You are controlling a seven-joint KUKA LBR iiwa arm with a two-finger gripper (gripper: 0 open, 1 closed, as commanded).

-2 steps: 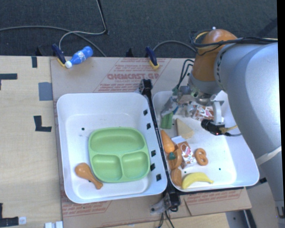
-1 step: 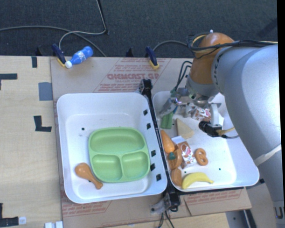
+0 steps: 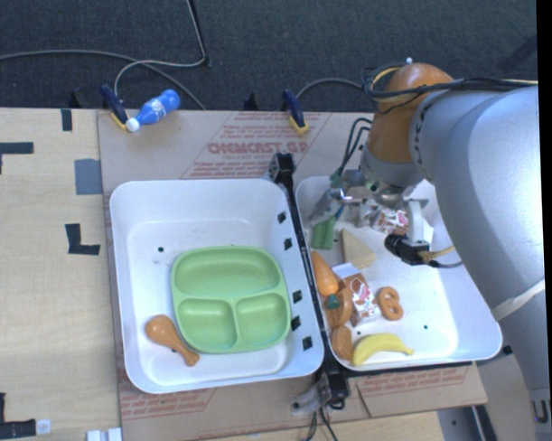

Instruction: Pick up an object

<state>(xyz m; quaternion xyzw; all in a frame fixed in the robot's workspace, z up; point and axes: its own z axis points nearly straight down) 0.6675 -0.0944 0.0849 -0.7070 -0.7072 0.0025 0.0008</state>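
The gripper (image 3: 370, 203) sits low over the far end of the right bin (image 3: 461, 331), and whether its jaws stand open or closed cannot be told, since the wrist and its fittings cover them. Nothing can be seen held.

The nearest candidates lie toward six and seven o'clock of the gripper. A pale wedge-shaped piece (image 3: 356, 248) lies just beside it at six o'clock. A green item (image 3: 323, 233) lies at about eight o'clock, close against the bin's left wall. Further out at seven o'clock is the carrot (image 3: 324, 275), its long axis running roughly from eleven to five o'clock. Beyond that come the pretzel (image 3: 388, 303) and the banana (image 3: 380, 348), the banana lying nearly crosswise at the near end.

The left bin (image 3: 133, 265) holds a green divided plate (image 3: 230, 296) and a toy drumstick (image 3: 170, 337), both well apart from the gripper.

The arm (image 3: 473, 163) reaches in from three o'clock, with the orange band (image 3: 403, 111) above the wrist and the wrist pointed steeply down. The wedge looks like the shortest reach.
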